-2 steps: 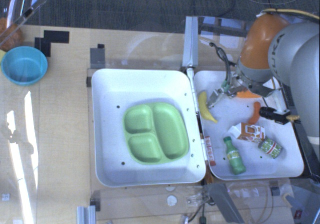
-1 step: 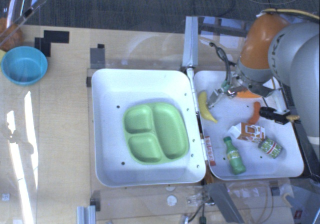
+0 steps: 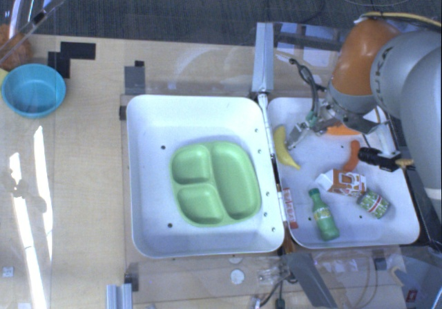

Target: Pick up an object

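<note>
Two white bins: the left bin point(image 3: 145, 162) holds one green divided tray point(image 3: 215, 183); the right bin point(image 3: 407, 228) holds one bottle point(image 3: 323, 214), banana point(image 3: 284, 148) at nine o'clock, carton point(image 3: 347, 182), can point(image 3: 373, 204). The arm point(image 3: 394, 72) bends down; its gripper point(image 3: 304, 131) hovers beside the banana; grip unclear.

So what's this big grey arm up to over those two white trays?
The arm is trying to pick an object out of the right bin. Its end effector is down in that bin's far corner, just beside the yellow banana, with nothing visibly held. Other items lie loose nearby: a green bottle, a small green can, a little carton and an orange piece. The left bin holds a green divided tray, untouched.
</note>
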